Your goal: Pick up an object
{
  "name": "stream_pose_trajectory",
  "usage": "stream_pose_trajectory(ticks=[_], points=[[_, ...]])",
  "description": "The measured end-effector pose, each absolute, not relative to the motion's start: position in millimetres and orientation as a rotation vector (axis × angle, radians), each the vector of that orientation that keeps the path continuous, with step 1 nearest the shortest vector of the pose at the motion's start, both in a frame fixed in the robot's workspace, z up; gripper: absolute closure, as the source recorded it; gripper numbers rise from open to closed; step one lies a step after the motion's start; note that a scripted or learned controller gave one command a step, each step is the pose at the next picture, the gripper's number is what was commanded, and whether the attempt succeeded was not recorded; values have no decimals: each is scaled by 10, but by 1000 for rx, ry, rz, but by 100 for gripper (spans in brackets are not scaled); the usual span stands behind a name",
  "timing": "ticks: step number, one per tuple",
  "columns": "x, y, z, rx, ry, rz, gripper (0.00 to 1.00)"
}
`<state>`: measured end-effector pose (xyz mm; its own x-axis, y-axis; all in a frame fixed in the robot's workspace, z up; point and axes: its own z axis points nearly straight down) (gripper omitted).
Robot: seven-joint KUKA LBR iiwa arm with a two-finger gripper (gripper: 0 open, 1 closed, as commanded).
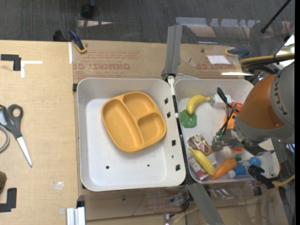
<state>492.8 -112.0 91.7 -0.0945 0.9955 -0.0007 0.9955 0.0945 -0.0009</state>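
Clutter near the right bin's [206, 81] front edge could spoil the grasp: gripper [220, 142], finger state untellable, is poised beside crowded banana [204, 161] and carrot [224, 167].

Arm's gripper [219, 142] hangs low in the right bin [243, 84], beside two bananas and a carrot [224, 167]; yellow plate [134, 121] sits left.
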Motion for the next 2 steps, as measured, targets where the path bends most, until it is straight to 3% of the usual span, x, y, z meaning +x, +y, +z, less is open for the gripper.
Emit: stream_pose_trajectory(ticks=[1,2], points=[[5220,-1013,912,-2528,-1863,5,100],[6018,-1410,2118,-2236,-2208,4,100]])
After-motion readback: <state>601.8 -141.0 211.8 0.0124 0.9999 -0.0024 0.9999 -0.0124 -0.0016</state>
